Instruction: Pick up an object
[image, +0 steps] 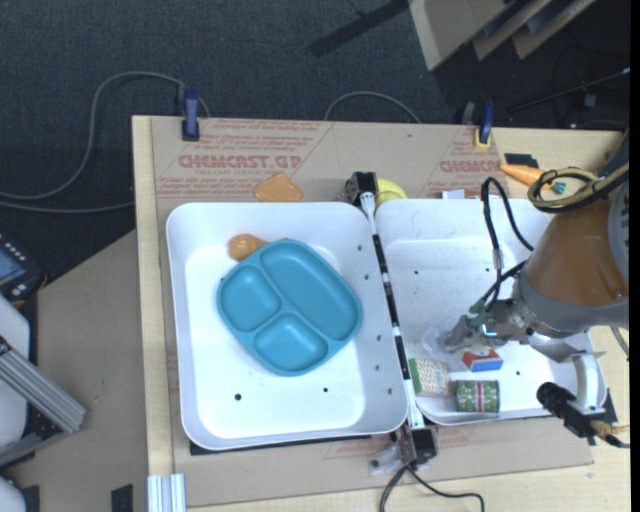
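Well to the left of the gripper (468, 334), the left bin (200, 300) was a shallow white tray of smooth plastic with rounded corners. It carried a teal divided plate (290, 305), glossy, three-compartment, lying flat and turned at an angle. A small orange rounded item (244, 245) sat touching the plate's upper left edge, partly covered by it. Above that bin, on the brown cardboard sheet (300, 155) with red print, lay a second orange lump (277, 188).

Between the bins ran a dark divider strip (385, 290). At its top end a yellow rounded object (389, 190) was half hidden behind the right bin's rim.

The right bin (430, 240), likewise white and shallow, held the gripper low over its floor near the front. Just below and left of the gripper lay a small flat speckled packet (430, 375) with a green edge. Directly below it stood a small cylindrical can (476, 394) on its side, label patterned. Just right of the gripper was a small red and blue block (482, 360), close to or touching it.

The fingers were blurred and metallic; their spread could not be determined, nor could any item be seen between them. The arm (575, 270) concealed the bin's right side.
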